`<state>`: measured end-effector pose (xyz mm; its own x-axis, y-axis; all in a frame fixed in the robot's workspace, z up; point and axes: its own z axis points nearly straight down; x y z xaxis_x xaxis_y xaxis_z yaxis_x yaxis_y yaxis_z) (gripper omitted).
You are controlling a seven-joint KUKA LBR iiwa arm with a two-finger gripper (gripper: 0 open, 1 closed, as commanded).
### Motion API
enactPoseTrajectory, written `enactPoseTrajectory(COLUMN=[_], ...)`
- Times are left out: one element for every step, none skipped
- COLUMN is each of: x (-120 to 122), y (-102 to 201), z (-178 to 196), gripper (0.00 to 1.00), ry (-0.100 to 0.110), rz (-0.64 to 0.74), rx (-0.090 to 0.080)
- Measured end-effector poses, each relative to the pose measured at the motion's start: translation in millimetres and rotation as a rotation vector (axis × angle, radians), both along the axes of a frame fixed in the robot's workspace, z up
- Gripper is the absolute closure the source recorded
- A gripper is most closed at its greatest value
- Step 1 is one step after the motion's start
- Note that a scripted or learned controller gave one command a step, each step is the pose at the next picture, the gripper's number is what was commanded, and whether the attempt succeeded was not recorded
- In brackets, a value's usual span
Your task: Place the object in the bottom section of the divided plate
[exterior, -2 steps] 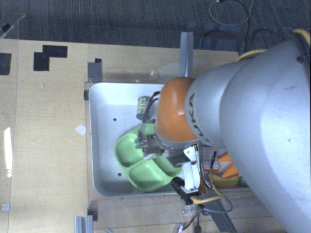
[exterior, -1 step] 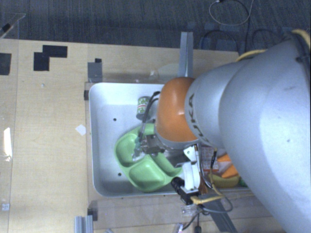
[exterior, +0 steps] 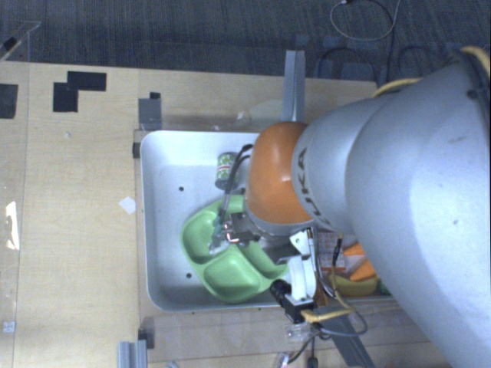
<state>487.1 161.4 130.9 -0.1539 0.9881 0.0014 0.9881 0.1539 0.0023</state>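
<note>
A light green divided plate (exterior: 222, 263) lies in the left white bin (exterior: 165, 205), toward its near right part. My gripper (exterior: 222, 232) hangs over the plate's upper section, reaching down from the orange wrist band (exterior: 276, 179). Its fingers are small and partly hidden by cables and the wrist. A small green-and-white can (exterior: 225, 164) sits at the back of the bin, just beyond the wrist. The plate's bottom section (exterior: 230, 278) shows as a bare green hollow near the bin's front wall.
The big grey arm (exterior: 406, 198) covers the right bin almost fully. Yellow and orange objects (exterior: 359, 273) peek out beneath it at the right. Grey posts (exterior: 294, 79) stand at the bins' corners, and black markers (exterior: 77, 89) lie on the wooden bench at left.
</note>
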Motion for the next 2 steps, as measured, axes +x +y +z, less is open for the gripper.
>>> enactPoseTrajectory(x=[0.0,0.0], y=[0.0,0.0], z=[0.0,0.0], gripper=[0.0,0.0], ry=[0.0,0.0], rz=[0.0,0.0], rx=[0.0,0.0])
